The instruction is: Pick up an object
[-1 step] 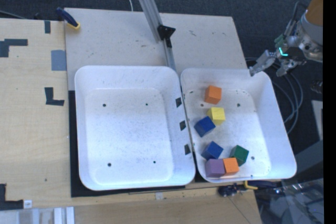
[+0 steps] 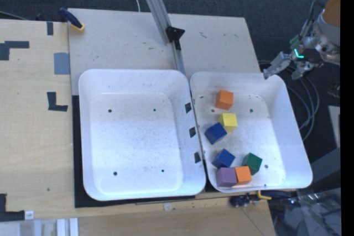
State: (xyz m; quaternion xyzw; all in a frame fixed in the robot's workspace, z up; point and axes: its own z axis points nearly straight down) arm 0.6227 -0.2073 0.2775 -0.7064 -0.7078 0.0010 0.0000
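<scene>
The right bin (image 2: 287,119) holds several small cubes. An orange cube (image 2: 224,99) lies nearest the back, with a yellow cube (image 2: 228,121) and a blue cube (image 2: 215,132) just in front of it. Toward the front sit another blue cube (image 2: 224,158), a green cube (image 2: 253,162), a purple cube (image 2: 225,176) and a small orange cube (image 2: 243,174). My gripper (image 2: 287,66) hangs outside the bin, beyond its back right corner, with its fingers spread and nothing between them.
The left bin (image 2: 88,119) stands beside the right one, their rims touching. A slanted metal rail (image 2: 157,3) runs from the top down to the gap between the bins. Cables hang off the bench's right side (image 2: 312,113).
</scene>
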